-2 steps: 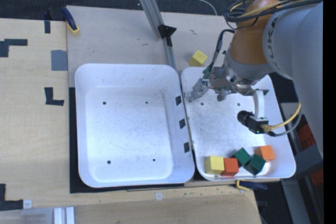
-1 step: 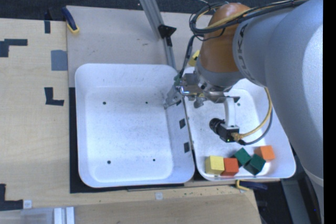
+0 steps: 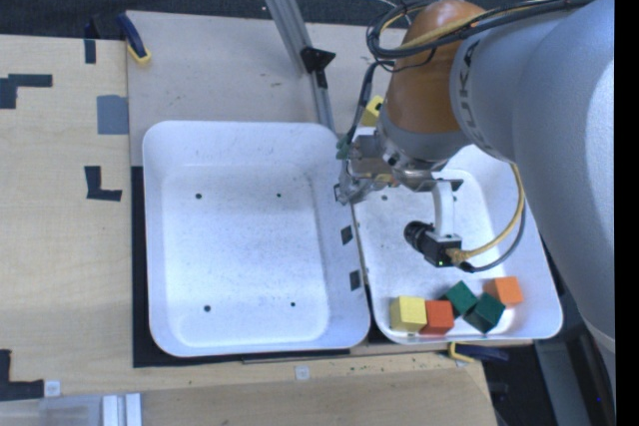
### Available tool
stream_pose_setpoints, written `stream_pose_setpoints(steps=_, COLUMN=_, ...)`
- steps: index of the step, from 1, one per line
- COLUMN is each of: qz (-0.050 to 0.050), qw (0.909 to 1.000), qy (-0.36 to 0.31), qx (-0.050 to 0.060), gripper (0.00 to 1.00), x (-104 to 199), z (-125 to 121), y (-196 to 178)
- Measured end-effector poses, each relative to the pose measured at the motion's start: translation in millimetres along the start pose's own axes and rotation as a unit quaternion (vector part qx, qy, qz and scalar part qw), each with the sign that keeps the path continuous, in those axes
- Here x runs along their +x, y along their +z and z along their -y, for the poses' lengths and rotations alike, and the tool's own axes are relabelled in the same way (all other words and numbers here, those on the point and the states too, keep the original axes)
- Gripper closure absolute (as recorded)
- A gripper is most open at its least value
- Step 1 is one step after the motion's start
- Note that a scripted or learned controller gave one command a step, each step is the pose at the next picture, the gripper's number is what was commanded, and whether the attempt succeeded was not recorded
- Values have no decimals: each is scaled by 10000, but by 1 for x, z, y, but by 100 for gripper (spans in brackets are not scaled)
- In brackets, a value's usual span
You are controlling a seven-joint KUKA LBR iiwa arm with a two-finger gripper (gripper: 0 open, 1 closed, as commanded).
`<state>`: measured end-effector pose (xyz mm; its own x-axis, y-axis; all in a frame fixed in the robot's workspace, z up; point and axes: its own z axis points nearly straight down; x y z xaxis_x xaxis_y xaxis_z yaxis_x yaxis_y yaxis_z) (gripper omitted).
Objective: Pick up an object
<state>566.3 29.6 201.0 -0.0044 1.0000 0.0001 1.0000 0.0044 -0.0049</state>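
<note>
The arm's gripper (image 3: pixel 384 177) hangs over the right bin (image 3: pixel 529 259)'s far end — I cannot tell how its jaws stand. The blocks huddle at the near wall: yellow block (image 3: pixel 407 312), orange block (image 3: pixel 507 290), green block (image 3: pixel 461 295). I'd pick an outer one — it needs room either side.

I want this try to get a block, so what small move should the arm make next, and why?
Probably shift the hand toward the near end of the right bin before going down. It sits by the bin's left wall, while the yellow block, red block, green blocks and orange block all cluster at the near end, well apart from it.
</note>
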Motion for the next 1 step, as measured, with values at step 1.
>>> stream_pose_setpoints(steps=1, qz=2, qw=10000, qy=-3, qx=-36, gripper=100, x=15, z=-92, y=9)
